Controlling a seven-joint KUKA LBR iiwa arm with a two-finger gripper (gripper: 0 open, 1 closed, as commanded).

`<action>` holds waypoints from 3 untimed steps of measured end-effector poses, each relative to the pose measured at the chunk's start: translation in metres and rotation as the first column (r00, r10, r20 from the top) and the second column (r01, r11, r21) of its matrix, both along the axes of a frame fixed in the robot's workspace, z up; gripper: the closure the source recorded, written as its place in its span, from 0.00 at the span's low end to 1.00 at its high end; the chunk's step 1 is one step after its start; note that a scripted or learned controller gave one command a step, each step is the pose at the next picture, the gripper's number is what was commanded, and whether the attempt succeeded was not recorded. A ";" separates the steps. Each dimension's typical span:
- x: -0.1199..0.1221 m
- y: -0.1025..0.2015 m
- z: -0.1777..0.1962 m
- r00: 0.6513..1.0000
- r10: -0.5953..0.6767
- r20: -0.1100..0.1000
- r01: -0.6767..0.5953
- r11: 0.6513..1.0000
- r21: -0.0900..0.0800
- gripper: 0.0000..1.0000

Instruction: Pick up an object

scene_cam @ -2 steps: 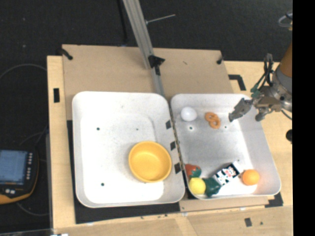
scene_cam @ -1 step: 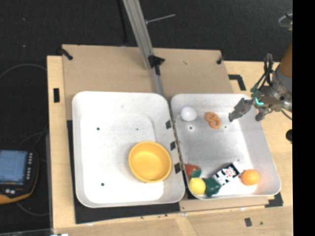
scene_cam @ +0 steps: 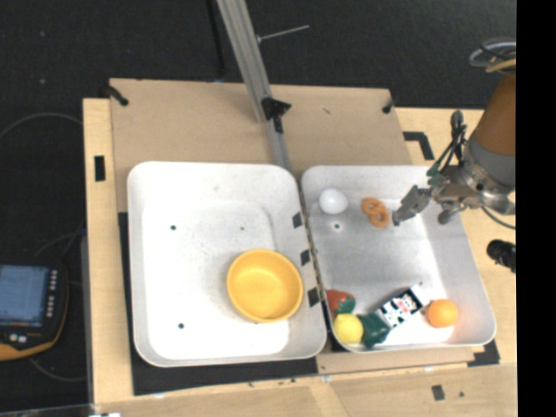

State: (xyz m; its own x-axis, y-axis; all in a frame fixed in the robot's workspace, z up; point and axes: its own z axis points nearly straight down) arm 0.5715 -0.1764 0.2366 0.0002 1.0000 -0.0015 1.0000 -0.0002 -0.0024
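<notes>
White, the right bin [scene_cam: 452, 259] is the landmark. The hand [scene_cam: 426, 208] hangs over its far right part with fingers spread and nothing between them, just beside the pretzel [scene_cam: 376, 212]. A white ball [scene_cam: 332, 201] lies in the far left corner; the orange [scene_cam: 441, 313] sits near the front right corner.

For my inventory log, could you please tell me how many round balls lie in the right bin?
3: a white ball near the far-left corner, a yellow ball at the near edge, and an orange ball near the near-right corner.
</notes>
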 end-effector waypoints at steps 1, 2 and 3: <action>-0.005 0.000 -0.043 1.000 0.000 -0.001 0.000 1.000 0.000 0.00; -0.006 0.003 -0.106 1.000 -0.001 -0.003 0.001 1.000 0.001 0.00; -0.004 0.002 -0.091 1.000 -0.007 0.005 0.007 1.000 0.001 1.00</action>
State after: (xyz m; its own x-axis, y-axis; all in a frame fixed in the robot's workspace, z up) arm 0.5671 -0.1743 0.1452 0.0070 1.0000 -0.0007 1.0000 -0.0070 0.0031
